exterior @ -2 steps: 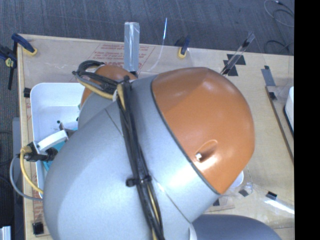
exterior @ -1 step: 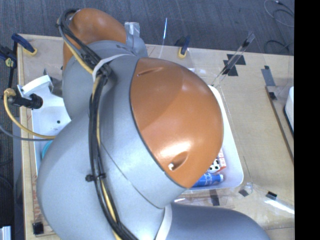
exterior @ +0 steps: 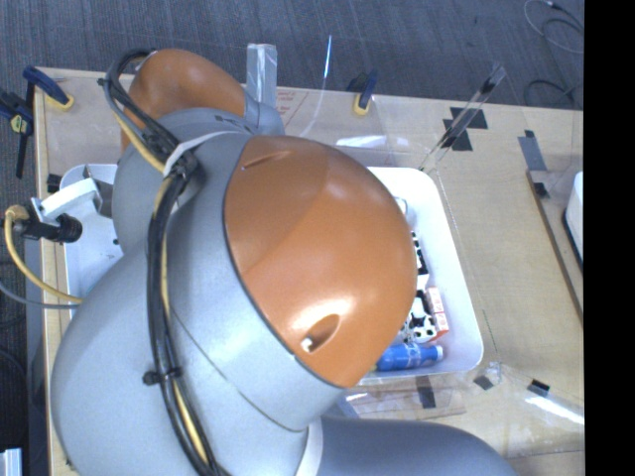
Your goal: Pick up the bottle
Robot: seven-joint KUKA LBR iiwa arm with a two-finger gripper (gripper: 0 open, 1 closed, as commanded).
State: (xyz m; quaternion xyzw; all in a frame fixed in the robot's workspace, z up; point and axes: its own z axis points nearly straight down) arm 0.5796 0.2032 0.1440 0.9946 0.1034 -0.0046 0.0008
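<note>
A blue bottle [exterior: 407,357] with a pale end lies on its side along the near wall of the right bin [exterior: 462,296], partly under the arm. The arm's big grey body and its orange-capped joint [exterior: 317,256] loom close to the camera. They cover most of both bins, and the arm's wrist end is hidden beneath that bulk. A sliver of the left bin [exterior: 87,251] shows at the far left.
A black, white and red printed box [exterior: 429,310] lies just behind the bottle in the right bin. Blue clamps [exterior: 365,92] grip the bench's far edge. A yellow cable [exterior: 22,261] loops at the left. Bare bench [exterior: 516,266] lies right of the bins.
</note>
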